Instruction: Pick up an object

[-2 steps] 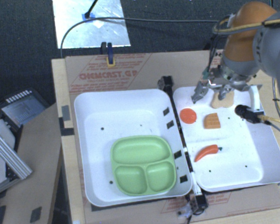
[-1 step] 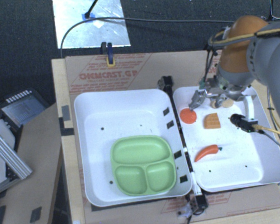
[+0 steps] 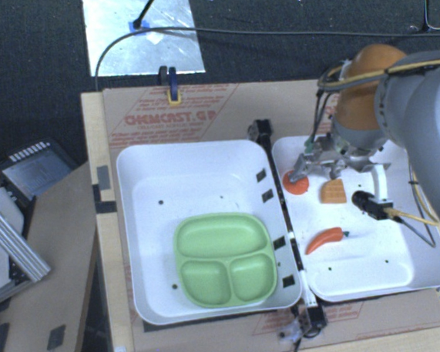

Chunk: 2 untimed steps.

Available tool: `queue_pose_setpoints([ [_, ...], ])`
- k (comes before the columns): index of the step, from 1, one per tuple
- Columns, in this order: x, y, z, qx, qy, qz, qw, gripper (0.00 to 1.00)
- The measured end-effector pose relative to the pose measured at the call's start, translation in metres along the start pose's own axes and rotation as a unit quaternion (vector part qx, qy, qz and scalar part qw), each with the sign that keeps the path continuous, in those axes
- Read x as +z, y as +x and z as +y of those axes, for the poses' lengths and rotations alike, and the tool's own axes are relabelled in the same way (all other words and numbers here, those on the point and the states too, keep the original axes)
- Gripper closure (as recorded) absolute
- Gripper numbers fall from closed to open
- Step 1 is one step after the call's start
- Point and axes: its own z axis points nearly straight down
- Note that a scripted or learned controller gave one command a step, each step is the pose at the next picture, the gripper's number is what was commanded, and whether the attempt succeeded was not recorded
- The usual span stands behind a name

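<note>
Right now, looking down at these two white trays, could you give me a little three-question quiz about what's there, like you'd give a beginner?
1. True or false: the green divided plate lies in the left bin.
2. How many small items lie in the right bin?
3. Which item is nearest the gripper: A) the orange chili pepper, B) the red round piece, C) the green divided plate?

Key: 1. True. 2. Three: the red round piece, the tan wedge and the orange chili pepper. 3. B.
</note>
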Motion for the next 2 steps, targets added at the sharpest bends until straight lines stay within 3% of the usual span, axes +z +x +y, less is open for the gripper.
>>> queue_pose_setpoints([
  [1, -0.015, 0.0, 0.002, 0.0, -0.003, 0.0, 1.0, 1.0],
  [2, -0.06, 0.0, 0.009, -0.002, -0.002, 0.0, 1.0, 1.0],
])
